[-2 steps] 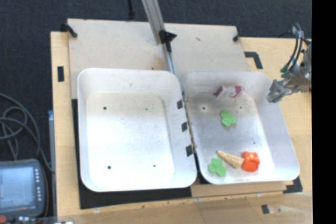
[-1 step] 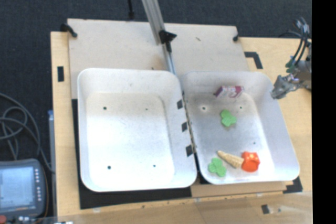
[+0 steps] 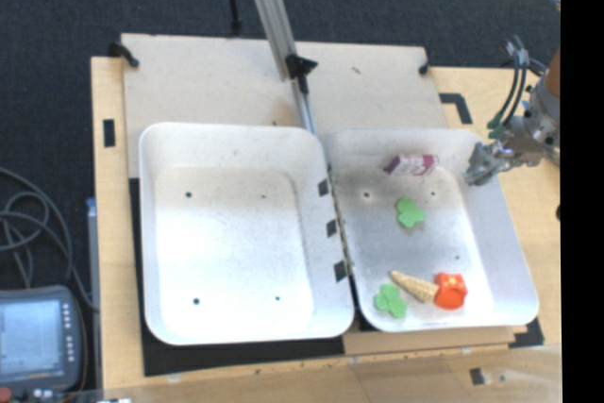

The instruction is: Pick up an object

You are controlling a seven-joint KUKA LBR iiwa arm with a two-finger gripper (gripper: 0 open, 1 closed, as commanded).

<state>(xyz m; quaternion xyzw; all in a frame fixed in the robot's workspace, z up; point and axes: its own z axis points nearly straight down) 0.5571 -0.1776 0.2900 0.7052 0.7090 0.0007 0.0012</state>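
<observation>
The right bin holds several small items. A purple and white wrapper-like piece lies near its far edge. A green clover-shaped piece sits in the middle. Along the near edge lie another green piece, a tan cone and a red-orange object. My gripper hangs at the bin's far right corner, to the right of the purple piece, with nothing seen between its fingers.
The left bin stands beside the right one. A slanted aluminium post rises behind the bins. Cables trail from the wrist at the right edge. A screen unit sits off the bench at lower left.
</observation>
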